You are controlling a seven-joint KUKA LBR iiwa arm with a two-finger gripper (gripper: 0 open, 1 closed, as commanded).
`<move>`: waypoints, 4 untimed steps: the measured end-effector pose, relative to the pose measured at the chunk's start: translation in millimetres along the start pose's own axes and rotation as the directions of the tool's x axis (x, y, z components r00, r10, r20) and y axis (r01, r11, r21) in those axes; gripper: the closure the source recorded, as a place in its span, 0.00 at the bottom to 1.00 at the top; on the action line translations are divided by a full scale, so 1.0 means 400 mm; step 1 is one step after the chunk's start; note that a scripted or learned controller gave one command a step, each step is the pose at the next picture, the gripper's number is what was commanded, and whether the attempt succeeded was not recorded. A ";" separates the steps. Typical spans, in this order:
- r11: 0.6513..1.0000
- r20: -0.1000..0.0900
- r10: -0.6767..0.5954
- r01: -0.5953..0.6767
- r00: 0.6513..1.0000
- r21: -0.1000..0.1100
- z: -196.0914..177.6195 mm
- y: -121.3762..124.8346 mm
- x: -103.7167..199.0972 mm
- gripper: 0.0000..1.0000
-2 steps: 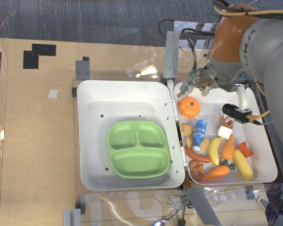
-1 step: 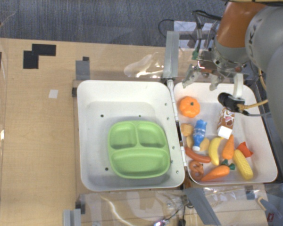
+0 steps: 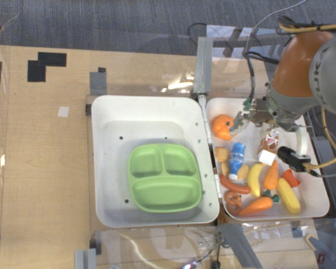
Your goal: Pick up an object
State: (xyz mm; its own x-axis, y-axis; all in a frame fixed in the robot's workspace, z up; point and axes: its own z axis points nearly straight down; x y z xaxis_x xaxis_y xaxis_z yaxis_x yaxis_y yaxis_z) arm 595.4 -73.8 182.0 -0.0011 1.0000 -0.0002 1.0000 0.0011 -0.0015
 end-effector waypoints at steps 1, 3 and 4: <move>0.999 0.001 0.035 -0.035 0.999 -0.018 0.232 -0.024 -0.067 0.00; 0.986 -0.001 -0.165 0.165 0.986 -0.002 -0.002 -0.125 0.218 1.00; 0.999 -0.001 0.034 -0.034 0.999 0.002 0.002 -0.232 0.175 1.00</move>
